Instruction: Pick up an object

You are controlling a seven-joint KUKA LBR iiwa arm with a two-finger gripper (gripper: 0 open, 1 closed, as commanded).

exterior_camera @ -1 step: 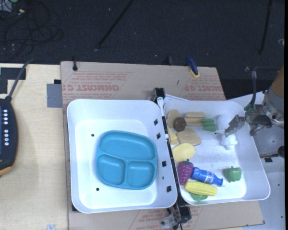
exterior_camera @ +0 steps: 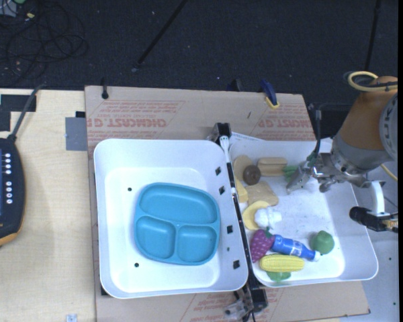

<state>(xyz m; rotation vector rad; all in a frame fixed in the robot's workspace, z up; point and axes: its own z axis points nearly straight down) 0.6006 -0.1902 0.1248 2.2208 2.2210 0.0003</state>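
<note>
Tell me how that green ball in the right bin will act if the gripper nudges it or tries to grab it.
The green ball looks round and smooth, so a nudge would probably send it rolling across the right bin. Its curved sides may slip out from a two-finger pinch. It sits apart from the blue bottle, so there seems to be room around it.

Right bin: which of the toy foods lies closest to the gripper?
The tan bread-like piece at the bin's far edge, just left of the gripper. The green ball, corn and purple grapes lie toward the near edge.
</note>
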